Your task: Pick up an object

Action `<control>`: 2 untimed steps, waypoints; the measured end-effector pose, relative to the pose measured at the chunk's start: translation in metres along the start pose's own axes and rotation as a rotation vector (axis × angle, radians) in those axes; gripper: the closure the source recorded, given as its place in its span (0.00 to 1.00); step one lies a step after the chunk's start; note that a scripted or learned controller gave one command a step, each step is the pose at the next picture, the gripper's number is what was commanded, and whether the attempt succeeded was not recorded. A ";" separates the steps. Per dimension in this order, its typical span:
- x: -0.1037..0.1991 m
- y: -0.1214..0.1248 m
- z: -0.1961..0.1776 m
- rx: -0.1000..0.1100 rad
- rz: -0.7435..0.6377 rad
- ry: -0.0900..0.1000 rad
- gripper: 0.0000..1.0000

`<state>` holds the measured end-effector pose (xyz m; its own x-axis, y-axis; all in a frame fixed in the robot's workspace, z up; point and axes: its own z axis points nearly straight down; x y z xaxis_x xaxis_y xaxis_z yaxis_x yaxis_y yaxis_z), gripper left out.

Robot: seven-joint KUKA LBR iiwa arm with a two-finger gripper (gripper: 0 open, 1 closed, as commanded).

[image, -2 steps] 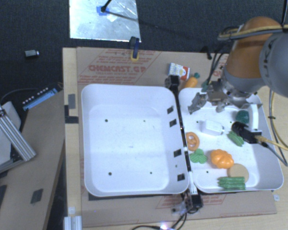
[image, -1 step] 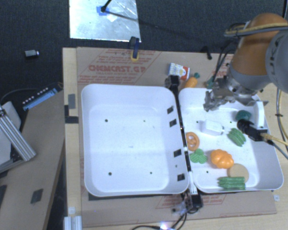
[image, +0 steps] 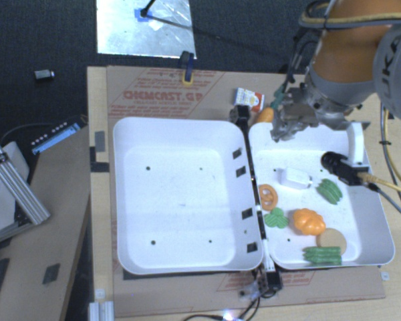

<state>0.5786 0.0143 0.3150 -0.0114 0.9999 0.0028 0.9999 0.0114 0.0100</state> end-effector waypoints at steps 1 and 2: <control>0.064 -0.053 0.002 0.011 -0.001 0.001 1.00; 0.105 -0.092 0.005 0.011 0.002 -0.001 1.00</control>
<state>0.4851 0.1187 0.3094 -0.0091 1.0000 0.0020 1.0000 0.0091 -0.0014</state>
